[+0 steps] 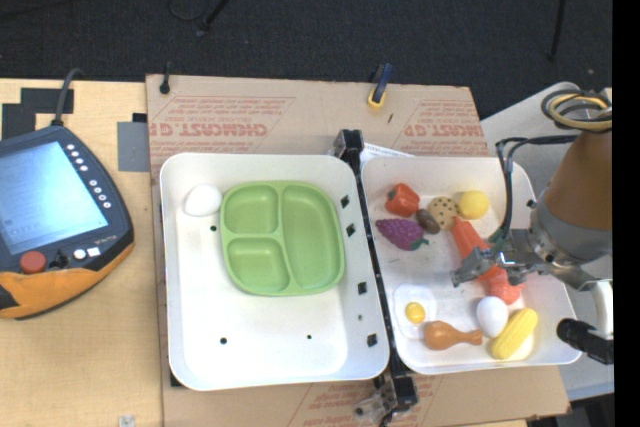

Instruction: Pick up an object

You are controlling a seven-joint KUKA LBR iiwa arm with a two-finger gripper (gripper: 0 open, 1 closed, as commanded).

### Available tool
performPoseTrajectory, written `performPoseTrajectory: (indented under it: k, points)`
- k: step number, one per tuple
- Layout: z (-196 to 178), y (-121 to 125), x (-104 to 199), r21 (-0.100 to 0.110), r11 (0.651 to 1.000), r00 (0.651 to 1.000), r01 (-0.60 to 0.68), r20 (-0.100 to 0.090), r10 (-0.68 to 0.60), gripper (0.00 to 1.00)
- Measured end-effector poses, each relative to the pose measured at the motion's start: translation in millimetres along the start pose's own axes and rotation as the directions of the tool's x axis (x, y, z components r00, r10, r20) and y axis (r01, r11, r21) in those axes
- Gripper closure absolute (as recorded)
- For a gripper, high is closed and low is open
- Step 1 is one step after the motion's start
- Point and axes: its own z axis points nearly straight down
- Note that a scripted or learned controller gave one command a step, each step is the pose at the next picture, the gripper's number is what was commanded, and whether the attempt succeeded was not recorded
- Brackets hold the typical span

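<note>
Gripper sits right over the carrot's lower end in the right bin; carrot runs up-left. Can't tell if it's open or holding anything.

- The arm leans in over the right bin from that bin's right side, its orange band uppermost and grey wrist below it.
- Its gripper hangs low inside the right bin, above the middle of the floor, pointing toward the bin's left wall.
</note>
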Motion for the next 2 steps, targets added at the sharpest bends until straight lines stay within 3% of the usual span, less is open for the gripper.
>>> performPoseTrajectory:
  k: [2]
  points:
    - [79.8, -0.1, 12.0, -0.006, 1.0, 1.0, -0.001, 0.001, 0.001, 0.0]
